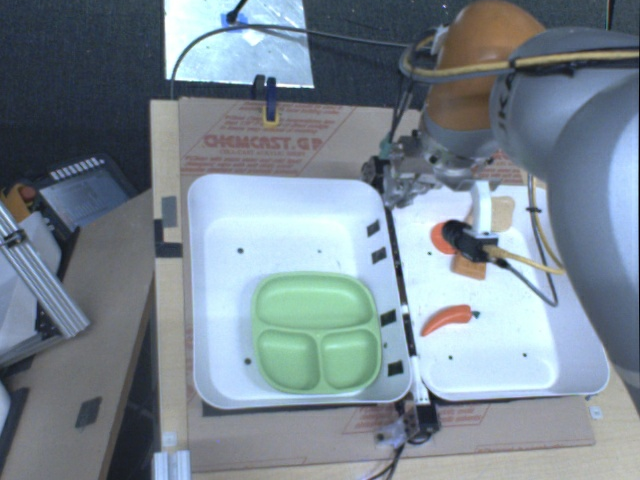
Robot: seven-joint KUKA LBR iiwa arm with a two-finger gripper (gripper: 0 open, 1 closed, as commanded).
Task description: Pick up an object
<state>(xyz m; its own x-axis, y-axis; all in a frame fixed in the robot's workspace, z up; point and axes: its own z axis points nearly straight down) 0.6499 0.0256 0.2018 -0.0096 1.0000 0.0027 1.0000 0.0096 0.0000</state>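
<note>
In the right bin (520, 368) lie an orange-red chili pepper (446, 318) near the middle, a red round object (439, 235) partly covered by the arm's fittings, a brown block (468, 266) just right of it, and a tan piece (501, 213) further back. My gripper (398, 184) hangs at the back left corner of the right bin, close to the divider between the bins. It is above and left of the red object, and nothing is visibly held in it. The big grey arm covers the bin's back right part.
The left bin (225, 268) holds a green divided plate (315, 333) at its front. A foil sheet (240, 23) and a yellow-and-black clamp (268, 103) lie behind the bins. A grey device (85, 193) sits on the side table at left.
</note>
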